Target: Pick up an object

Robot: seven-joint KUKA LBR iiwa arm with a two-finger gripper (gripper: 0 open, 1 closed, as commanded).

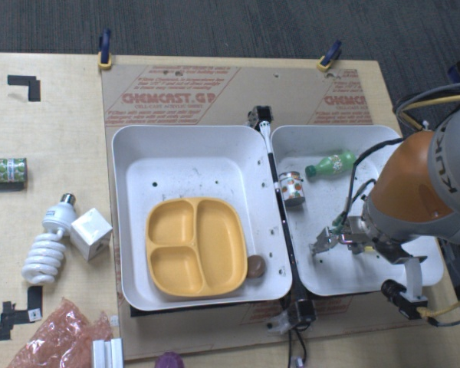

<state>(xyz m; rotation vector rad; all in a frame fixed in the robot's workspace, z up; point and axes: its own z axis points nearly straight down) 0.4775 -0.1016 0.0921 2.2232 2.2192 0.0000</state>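
The right bin (414,140) holds a green bottle (330,164) lying on its side near the far wall, and a small labelled can (291,188) against the left wall. My gripper (324,242) hangs over the bare bin floor in the middle of the right bin, below and right of the can and apart from both objects. Nothing shows in it. In the left bin (184,148) lies a yellow divided plate (196,246), with a small brown round piece (255,265) at its right edge.
Outside the bins on the left bench lie a spiral light bulb (47,245), a white cube (90,233), a small green can (8,170) and a pink mesh bag (57,337). The arm's grey and orange body (414,194) covers the right bin's right side.
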